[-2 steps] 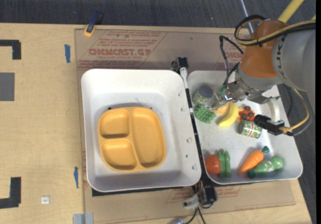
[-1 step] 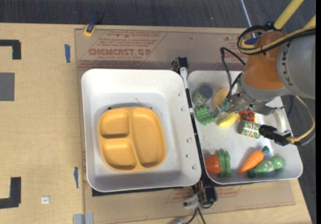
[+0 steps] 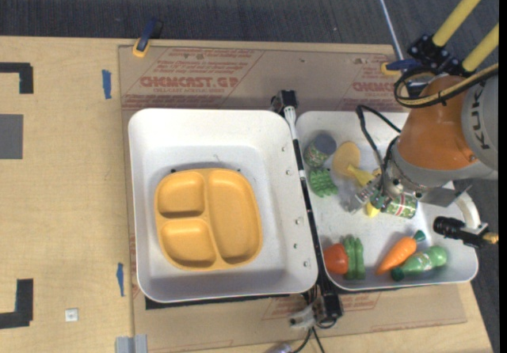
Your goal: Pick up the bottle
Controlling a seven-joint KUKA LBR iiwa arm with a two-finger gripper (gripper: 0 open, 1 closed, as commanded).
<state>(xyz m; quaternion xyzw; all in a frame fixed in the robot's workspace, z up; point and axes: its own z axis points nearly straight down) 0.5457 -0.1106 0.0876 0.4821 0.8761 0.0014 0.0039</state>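
A green bottle lies on its side at the front right of the right bin, next to a toy carrot. A small clear bottle with a grey cap lies at the back left of that bin. My gripper hangs low over the middle of the bin, above a small item with a red and green label and a yellow piece. It is well apart from the green bottle, which lies in front of it and to its right. The wrist hides what is under the gripper.
The right bin also holds a yellow toy, a green ridged toy, and a red and green vegetable at the front left. The left bin holds a yellow divided plate. A black clamp sits between the bins.
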